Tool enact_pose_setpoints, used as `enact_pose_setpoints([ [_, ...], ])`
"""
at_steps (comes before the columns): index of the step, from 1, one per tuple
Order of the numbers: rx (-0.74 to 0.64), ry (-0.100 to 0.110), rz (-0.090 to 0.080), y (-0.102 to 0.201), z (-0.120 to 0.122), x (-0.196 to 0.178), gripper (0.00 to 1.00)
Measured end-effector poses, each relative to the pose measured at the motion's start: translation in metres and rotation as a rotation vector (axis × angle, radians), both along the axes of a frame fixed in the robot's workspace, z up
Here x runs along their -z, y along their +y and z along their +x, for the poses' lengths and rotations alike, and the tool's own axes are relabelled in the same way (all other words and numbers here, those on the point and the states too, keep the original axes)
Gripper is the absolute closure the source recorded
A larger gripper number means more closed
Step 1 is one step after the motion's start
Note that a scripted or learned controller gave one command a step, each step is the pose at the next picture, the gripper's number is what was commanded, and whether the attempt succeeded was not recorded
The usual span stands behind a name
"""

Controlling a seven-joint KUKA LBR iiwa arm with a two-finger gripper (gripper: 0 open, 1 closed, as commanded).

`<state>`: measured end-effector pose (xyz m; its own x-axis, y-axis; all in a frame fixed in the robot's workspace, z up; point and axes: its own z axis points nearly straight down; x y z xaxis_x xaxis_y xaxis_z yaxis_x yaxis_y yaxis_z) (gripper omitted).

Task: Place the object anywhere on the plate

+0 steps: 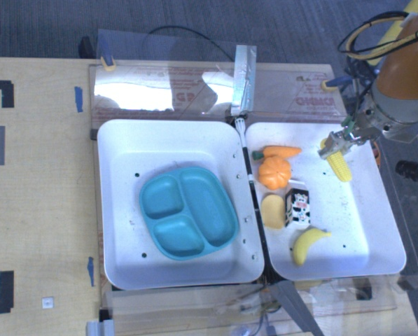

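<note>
Hanging at gripper (pixel 339 144), upper right bin (pixel 377 250): corn cob (pixel 339 165), yellow, seemingly pinched at its top end, lifted for carrying. Far left of gripper, in other bin: teal divided plate (pixel 187 212), awaiting it.

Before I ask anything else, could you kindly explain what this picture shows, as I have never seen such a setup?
One camera looks down at a slant on a bench with two shallow white bins. The grey machine with the orange band, reaching in from the right, is a robot arm; its hand is at a corn cob in the right bin, but I cannot tell whether it grips it. That bin also holds a carrot, a small pumpkin, a potato, a cow-print carton and a banana. The left bin holds a blue divided plate, where one object should go.
</note>
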<state>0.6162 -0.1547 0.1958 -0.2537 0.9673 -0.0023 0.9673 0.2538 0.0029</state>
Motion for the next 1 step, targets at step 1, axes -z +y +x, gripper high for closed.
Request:
enact_pose_setpoints([
  [1,0.018,0.009,0.004,0.0611,0.0018,0.0598,1.0],
])
